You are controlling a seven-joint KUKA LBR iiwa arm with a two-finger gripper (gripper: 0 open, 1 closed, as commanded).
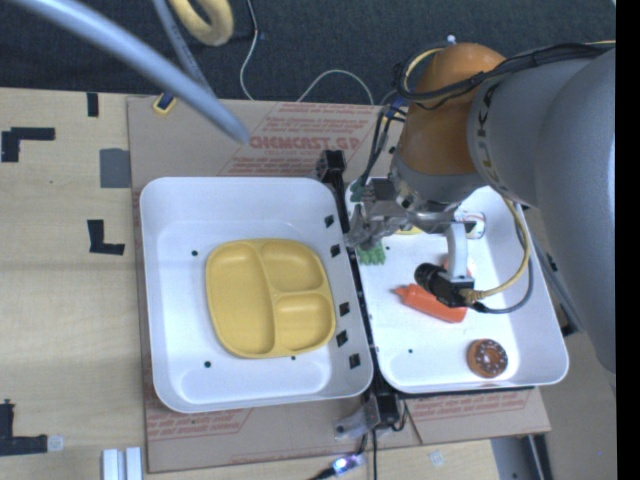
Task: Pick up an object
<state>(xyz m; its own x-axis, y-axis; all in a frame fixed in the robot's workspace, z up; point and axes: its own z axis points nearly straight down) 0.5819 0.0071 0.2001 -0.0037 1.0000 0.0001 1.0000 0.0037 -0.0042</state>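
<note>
— Wooden bench [60, 298] underneath, with a cardboard sheet [290, 133] spread on it and two shallow white bins side by side on that. What's in them?

— Left bin [165, 268] has a yellow divided plate [270, 296] lying flat near its middle. Right bin [530, 363] has an orange carrot [432, 304] toward the centre, a small brown doughnut-like piece [487, 357] near the front right corner, and something green [373, 255] against the left wall.

— And the arm?

— Grey arm [560, 148], orange band [445, 118] above the wrist, reaching in from the right and hanging over the back left part of the right bin. Its gripper [368, 230] sits low, right above that green thing, close to the divider between the bins.

— Is it holding it?

— Hard to say. The wrist and cables cover the fingertips from this angle, so I cannot tell how wide it stands, nor whether the green piece is between them or just beneath. The carrot lies just beside a black fitting [440, 283] on the wrist hardware, apart from the gripper tip.
</note>
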